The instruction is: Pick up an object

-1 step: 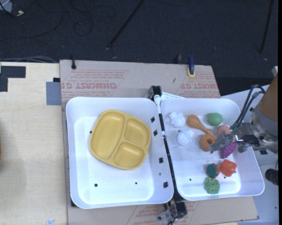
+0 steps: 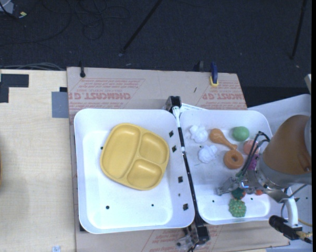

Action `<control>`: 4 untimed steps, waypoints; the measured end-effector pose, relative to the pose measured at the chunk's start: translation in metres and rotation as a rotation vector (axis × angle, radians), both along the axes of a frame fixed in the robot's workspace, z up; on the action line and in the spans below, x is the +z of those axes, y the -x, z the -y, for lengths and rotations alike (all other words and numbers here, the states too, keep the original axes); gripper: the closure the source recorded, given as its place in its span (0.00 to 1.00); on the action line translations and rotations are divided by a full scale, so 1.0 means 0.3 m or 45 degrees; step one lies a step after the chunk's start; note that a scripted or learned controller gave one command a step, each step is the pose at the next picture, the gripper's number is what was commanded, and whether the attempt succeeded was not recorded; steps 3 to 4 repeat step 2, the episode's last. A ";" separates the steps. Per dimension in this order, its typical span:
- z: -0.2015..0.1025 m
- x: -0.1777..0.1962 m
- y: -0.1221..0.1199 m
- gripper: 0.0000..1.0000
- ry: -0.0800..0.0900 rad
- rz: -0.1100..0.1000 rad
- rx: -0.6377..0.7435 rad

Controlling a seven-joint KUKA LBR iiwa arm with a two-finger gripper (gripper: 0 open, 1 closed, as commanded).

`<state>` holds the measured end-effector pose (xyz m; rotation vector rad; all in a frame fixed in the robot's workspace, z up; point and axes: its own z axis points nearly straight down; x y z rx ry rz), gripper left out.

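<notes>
The right bin (image 2: 213, 214) holds several small items: a light green ball (image 2: 240, 133), a tan wand-shaped toy (image 2: 219, 136), an orange ring (image 2: 233, 159), two white lumps (image 2: 199, 134) (image 2: 207, 153), and a bumpy green piece (image 2: 238, 208) near the front wall. My gripper (image 2: 229, 187) is low over the front half of this bin, just behind the bumpy green piece and in front of the orange ring. A small dark green bit (image 2: 237, 194) shows right beneath the gripper body. A pinkish item (image 2: 249, 147) is partly hidden by the arm.
The left bin (image 2: 95, 214) carries a yellow divided plate (image 2: 135, 155). A black divider rail (image 2: 181, 161) runs between the bins. The arm's orange band (image 2: 289, 146) covers the right bin's right side. Cardboard lies under both bins.
</notes>
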<state>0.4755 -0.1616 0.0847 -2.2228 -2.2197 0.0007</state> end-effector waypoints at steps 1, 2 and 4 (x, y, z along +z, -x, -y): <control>0.010 0.045 0.001 1.00 -0.001 0.000 -0.011; -0.232 0.093 -0.193 1.00 -0.003 0.003 0.010; -0.232 0.093 -0.193 1.00 -0.003 0.003 0.010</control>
